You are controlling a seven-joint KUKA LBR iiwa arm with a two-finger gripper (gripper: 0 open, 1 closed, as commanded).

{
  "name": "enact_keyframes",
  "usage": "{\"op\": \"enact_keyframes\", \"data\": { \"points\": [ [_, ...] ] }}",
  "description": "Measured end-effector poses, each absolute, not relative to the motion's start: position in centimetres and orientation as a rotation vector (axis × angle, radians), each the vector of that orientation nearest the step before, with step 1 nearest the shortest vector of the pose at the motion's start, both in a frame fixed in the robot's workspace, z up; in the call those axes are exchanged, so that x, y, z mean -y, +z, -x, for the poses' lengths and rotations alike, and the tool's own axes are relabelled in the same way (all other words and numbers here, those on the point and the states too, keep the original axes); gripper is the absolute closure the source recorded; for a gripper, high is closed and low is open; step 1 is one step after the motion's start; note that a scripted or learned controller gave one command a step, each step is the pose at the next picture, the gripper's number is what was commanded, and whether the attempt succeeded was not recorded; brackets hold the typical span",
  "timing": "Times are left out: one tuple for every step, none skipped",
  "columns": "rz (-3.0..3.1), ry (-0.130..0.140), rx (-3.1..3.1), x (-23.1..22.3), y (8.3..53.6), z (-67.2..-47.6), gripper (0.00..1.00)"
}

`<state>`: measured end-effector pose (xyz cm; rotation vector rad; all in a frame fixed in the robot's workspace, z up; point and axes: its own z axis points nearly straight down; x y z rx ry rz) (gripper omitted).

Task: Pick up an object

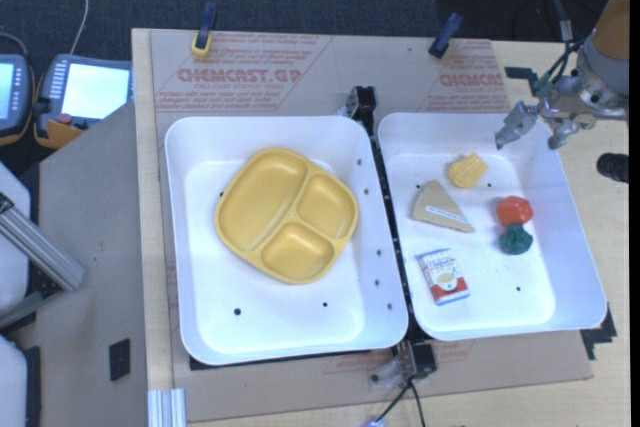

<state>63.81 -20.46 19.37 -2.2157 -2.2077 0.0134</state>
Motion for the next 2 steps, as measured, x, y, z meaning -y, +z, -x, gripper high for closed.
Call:
{"op": "enact_keyframes", "data": {
  "points": [
    [2.221, 0.0, 2.221, 20.4, 20.4, -64.1, 0.0],
    [2.218, 0.004, 2.219, 20.1, 14.3, -63.5, 0.0]
  ]
}}
